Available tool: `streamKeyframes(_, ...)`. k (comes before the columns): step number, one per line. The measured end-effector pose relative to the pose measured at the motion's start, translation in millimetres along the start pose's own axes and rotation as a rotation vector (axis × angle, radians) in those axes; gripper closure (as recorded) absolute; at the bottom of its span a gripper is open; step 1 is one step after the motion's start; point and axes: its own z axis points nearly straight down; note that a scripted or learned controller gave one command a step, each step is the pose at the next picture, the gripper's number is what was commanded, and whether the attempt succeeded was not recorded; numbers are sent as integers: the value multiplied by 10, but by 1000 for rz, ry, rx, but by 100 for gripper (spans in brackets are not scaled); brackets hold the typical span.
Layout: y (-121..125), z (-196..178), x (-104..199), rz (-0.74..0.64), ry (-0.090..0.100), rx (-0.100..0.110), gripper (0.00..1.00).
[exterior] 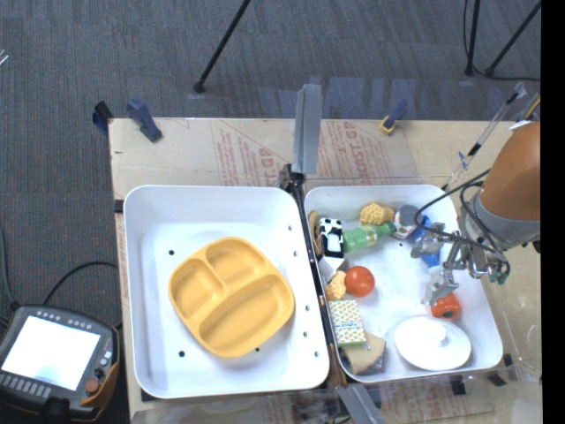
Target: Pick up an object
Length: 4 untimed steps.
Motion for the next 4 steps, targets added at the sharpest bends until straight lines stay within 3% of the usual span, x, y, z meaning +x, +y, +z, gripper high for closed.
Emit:
streamKeyframes(1,13,362,-297,-16,-7,2,0)
streamKeyframes(2,68,326,-465,-100,-13,4,0)
streamKeyframes(3,189,371,-662,-142,12,4,0)
streamKeyframes(4,791,338,-700,-263,-10,2,0)
